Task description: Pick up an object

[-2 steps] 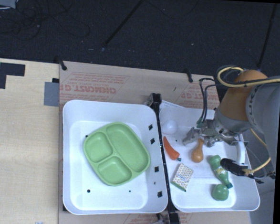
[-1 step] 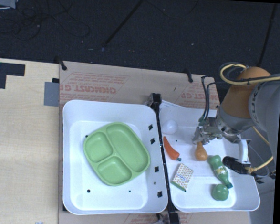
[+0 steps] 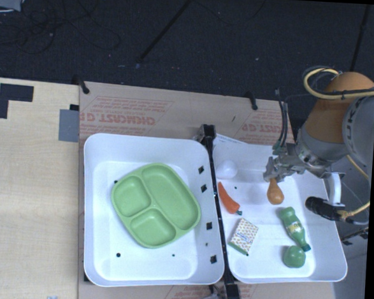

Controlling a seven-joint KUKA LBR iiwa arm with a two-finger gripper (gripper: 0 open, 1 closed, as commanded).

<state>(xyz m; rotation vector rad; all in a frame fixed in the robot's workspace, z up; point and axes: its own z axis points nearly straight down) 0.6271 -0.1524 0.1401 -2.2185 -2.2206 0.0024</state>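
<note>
Pick not done yet: gripper (image 3: 276, 174) is low in the right bin (image 3: 332, 267), right over the tan pear-shaped toy (image 3: 274, 193), can't tell whether it's open or closed, and nothing looks lifted, so grasp and lift are still left.

A small tan pear-shaped object (image 3: 274, 193) stands narrow end up in the right bin (image 3: 332, 264), just above the green bottle (image 3: 294, 227).
</note>
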